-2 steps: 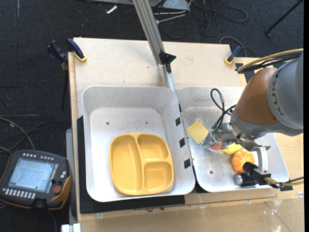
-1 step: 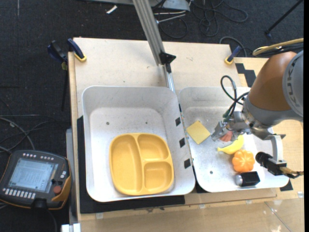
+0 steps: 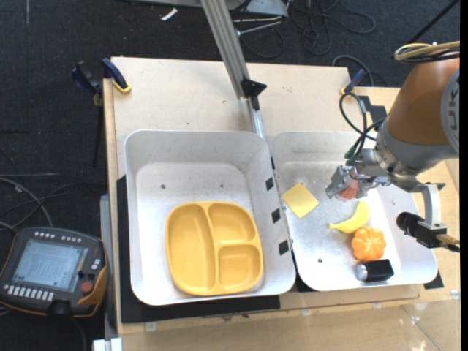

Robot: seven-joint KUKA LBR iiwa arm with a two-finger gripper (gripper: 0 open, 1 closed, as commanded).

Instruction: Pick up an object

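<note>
Bins sit side by side on the worktop [image 3: 183, 86], and we look down on both at a slant. In the left bin [image 3: 146, 152] we see a yellow divided tray [image 3: 214, 248] lying flat toward the near side. In the right bin [image 3: 307, 152] we find a flat yellow square [image 3: 300, 199] near the left wall, a banana [image 3: 352, 219] to its right, an orange fruit [image 3: 368, 243] just nearer than the banana, and a small black object [image 3: 376, 270] at the near edge. The arm [image 3: 424, 108] reaches in from the right, and its claw [image 3: 345, 185] hangs low over the far middle of the right bin. Something small and red [image 3: 352, 190] shows right at the claw, but we cannot tell whether the claw is released or clenched. A grey control pendant [image 3: 47, 269] lies on the floor at the near left.
</note>
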